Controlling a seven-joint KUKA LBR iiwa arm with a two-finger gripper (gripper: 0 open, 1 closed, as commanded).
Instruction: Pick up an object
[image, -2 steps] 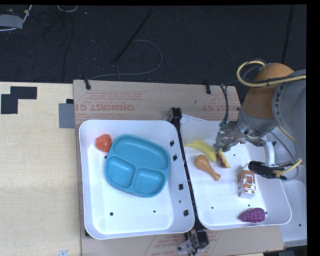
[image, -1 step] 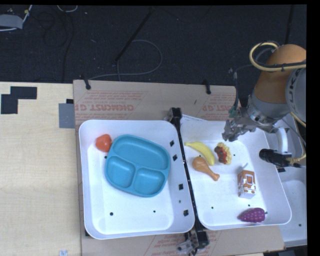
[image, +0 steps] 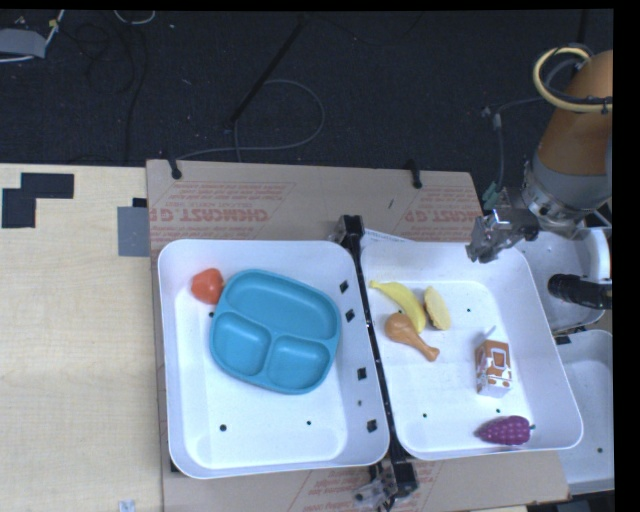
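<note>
In the right bin (image: 455, 440) lie a yellow banana (image: 399, 297), a pale yellow slice (image: 437, 308), an orange-brown drumstick (image: 410, 335), a small orange and white carton (image: 493, 367) and a purple grape bunch (image: 504, 431). The left bin (image: 200, 440) holds a blue divided plate (image: 273, 330) and a red-orange fruit (image: 207, 285) at its upper left. My gripper (image: 489, 240) hangs above the right bin's far right corner, away from all the objects, with nothing seen in it.
The arm (image: 573, 140) comes in from the upper right. A brown cardboard sheet (image: 300, 200) lies under both bins. Black cables (image: 270, 80) trail over the dark floor behind. A wooden bench top (image: 70, 350) lies to the left.
</note>
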